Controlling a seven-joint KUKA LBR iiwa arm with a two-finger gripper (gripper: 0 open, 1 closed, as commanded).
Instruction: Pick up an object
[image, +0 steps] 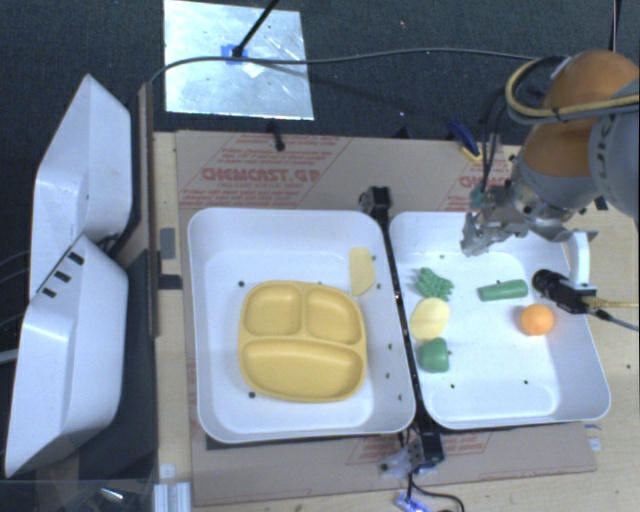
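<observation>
The right bin (520, 395) holds a green cylinder (502, 291), an orange ball (537, 320), a leafy green piece (434, 283), a pale yellow lemon-like piece (429, 319) and a green pepper-like piece (433, 355). My gripper (481, 240) hangs over the bin's far part, just above and left of the green cylinder. Nothing shows between its fingers. In the left bin (215, 400) lies a yellow divided plate (302, 340), with a pale yellow wedge (361, 271) by its far right corner.
A divider with black clamps (377, 200) separates the two bins. White machine housings (70, 270) stand at the left. A shiny metal sheet (238, 60) lies beyond the bench. The right bin's near half is bare white floor.
</observation>
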